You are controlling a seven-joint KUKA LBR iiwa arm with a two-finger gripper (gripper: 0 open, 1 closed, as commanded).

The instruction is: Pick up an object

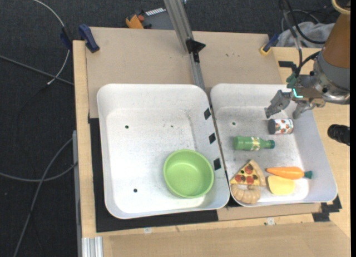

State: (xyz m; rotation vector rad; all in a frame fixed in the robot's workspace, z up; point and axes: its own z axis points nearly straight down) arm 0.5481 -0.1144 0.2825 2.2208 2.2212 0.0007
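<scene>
My gripper [289, 107] hangs over the back of the right bin [222, 97], open, with its fingers spread and nothing between them. Just below it a small red and white can [282, 126] lies on its side. A green bottle [253, 143] lies flat nearer the bin's middle. Along the front wall are a pizza slice [249, 174], a bread roll [247, 195], an orange carrot [286, 172] and a yellow wedge [281, 186].
The left bin [128, 105] holds a green bowl [188, 173] at its front right. A metal pole [177, 11] slants down to the ridge between the two bins. Blue clamps [88, 37] grip the board's back corners.
</scene>
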